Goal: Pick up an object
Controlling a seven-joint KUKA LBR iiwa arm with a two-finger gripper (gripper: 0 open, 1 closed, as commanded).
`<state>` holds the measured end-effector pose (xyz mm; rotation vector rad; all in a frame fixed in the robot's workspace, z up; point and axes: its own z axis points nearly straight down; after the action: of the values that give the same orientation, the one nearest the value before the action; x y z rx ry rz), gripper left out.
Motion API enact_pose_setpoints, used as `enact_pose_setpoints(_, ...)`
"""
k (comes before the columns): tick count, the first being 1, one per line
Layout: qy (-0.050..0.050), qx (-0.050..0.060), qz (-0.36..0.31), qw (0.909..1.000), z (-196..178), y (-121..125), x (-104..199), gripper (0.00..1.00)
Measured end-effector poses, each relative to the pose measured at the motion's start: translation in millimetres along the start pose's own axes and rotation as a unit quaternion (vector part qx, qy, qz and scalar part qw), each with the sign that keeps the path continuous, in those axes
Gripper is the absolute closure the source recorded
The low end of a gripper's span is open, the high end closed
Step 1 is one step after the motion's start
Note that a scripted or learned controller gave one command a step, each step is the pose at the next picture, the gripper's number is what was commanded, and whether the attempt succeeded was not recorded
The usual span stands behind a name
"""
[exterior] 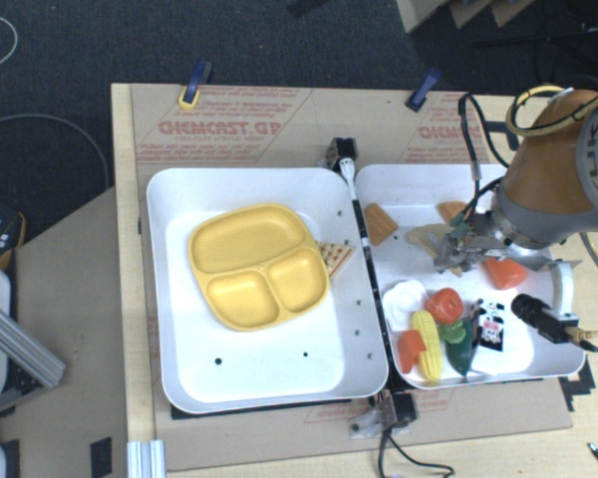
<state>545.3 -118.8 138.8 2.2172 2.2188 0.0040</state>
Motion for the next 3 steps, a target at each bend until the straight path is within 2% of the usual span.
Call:
enact_pose_setpoints(2,0.000,-0.001,0.000,1.0000,-89.0,-1.5,3.1,1.00)
enact_pose_setpoints(3,0.001,0.001,-0.002,1.0000,-89.3,6.9,51.4,1.00)
